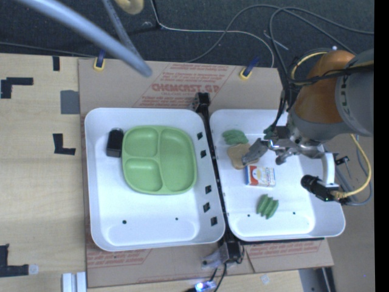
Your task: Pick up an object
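Camera view: gripper (258,152) hovers at the right bin's (322,227) ten o'clock, fingers seemingly spread, grasping nothing.

Even overhead light brightens the two white bins (149,230), casting only faint shadows; a grey bar (73,26) crosses the top left badly out of focus (overall slightly soft).

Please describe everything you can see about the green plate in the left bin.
The green plate is a pale green, squarish tray with rounded corners, and it looks like plastic. Raised ridges divide it into three compartments: one large and two smaller. It lies flat and upright on the floor of the left bin, in the upper half. A small black object sits right at its left edge. Its compartments hold nothing visible.
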Tool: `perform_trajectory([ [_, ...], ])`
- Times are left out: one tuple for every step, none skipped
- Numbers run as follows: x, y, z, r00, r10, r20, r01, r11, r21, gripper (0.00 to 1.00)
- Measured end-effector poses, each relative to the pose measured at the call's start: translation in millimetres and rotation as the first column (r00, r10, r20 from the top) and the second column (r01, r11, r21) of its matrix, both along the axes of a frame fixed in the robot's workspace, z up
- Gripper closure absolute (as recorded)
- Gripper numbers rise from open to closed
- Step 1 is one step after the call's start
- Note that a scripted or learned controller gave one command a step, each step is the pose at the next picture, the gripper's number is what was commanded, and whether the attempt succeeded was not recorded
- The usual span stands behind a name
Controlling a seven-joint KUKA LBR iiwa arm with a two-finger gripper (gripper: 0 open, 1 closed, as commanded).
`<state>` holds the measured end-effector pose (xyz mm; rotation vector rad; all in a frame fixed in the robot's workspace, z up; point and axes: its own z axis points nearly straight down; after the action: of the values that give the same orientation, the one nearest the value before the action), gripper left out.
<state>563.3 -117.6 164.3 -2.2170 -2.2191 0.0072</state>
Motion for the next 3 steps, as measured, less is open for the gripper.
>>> perform_trajectory([
  [-8, 7, -49, 1.000, 0.000, 0.000, 0.000, 1.000, 0.000, 0.00],
  [-6, 4, -77, 1.000, -0.002, 0.014, 0.002, 1.000, -0.009, 0.00],
  [-3, 5, -63, 1.000, 0.000, 0.022, 0.000, 1.000, -0.008, 1.00],
])
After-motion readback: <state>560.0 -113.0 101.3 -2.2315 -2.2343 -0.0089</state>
